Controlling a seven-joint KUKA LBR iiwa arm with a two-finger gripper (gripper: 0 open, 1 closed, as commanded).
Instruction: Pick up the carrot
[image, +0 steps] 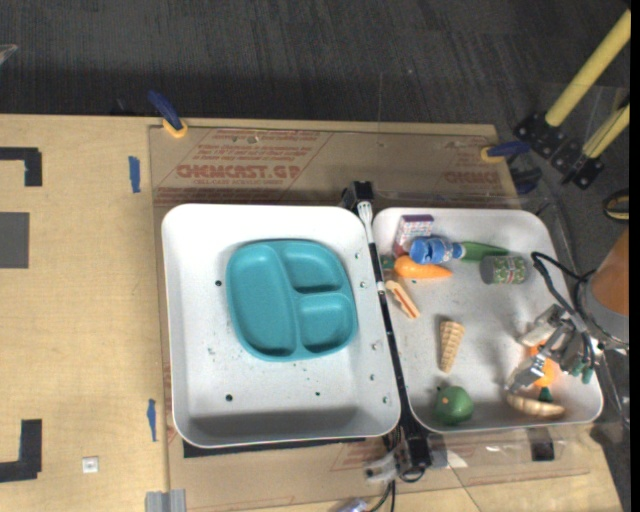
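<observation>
The table (70, 330) fills most of the frame, a pale wooden surface with a brown printed board under two white bins set side by side. The left bin (190, 390) holds one thing – a teal divided tray (290, 297) lying flat near its middle. The right bin (480, 330) is crowded. Along its upper edge sit a small white-and-purple box (413, 229), a blue toy piece (434, 250), a green stick-shaped item (490, 249) and a grey-green can (504, 269) on its side. The carrot (424, 269) lies just below the blue piece, in the upper left of that bin, touching or nearly touching it, with the box close above. Below the carrot, against the bin's left wall, is a small peach-coloured strip (404, 299). Toward the middle lies one ice-cream cone (451, 343), and at the lower edge one green round fruit (452, 404) and one tan curved piece (535, 404).

The arm enters at the right edge of the frame, orange band just visible, with the claw (553, 350) low over the lower right of the right bin – well apart from the carrot. Something small and orange (543, 372) sits at its tip; whether the claw is spread or closed, I cannot tell.
</observation>
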